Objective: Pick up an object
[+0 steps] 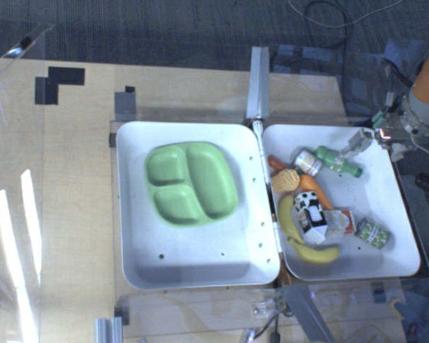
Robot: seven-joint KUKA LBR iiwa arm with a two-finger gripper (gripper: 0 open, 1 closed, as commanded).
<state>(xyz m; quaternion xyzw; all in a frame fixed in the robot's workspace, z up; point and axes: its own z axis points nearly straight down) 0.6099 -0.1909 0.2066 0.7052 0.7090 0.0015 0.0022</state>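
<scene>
Bottle: green, lying in the right bin, far side
Jaws: just beside the bottle; whether open or closed, I cannot tell
Left bin: green divided plate
Tabletop: pale wood
Floor: dark blue carpet

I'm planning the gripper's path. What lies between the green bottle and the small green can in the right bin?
In the camera view, bare white bin floor lies between the green bottle and the small green can.

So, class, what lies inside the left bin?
The left bin holds one green divided plate with three bare compartments; whatever the plate covers beneath it cannot be seen.
</scene>
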